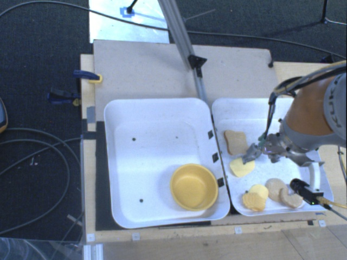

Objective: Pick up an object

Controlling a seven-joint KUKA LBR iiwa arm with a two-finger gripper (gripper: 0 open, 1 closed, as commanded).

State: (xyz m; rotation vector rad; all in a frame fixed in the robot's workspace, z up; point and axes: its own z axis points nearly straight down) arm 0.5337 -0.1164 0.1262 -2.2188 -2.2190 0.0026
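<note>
In the right bin point(238, 108), my gripper point(251, 154) hangs low, reaching in from the right on the grey arm with its orange band point(309, 110). Its tip is between a tan bread-like slice point(236, 141) on its upper left and a pale yellow flat piece point(242, 168) just below it. It is close to or touching the yellow piece's top edge. Near the bin's front lie a ridged yellow piece point(255, 198) and a beige lumpy piece point(280, 190). I see nothing lifted.
The left bin point(141, 123) holds a yellow bowl point(194, 186) at its front right corner, upright. A slanted metal pole point(179, 28) crosses above the back of the bench. Black clips point(214, 157) sit on the wall between the bins.
</note>
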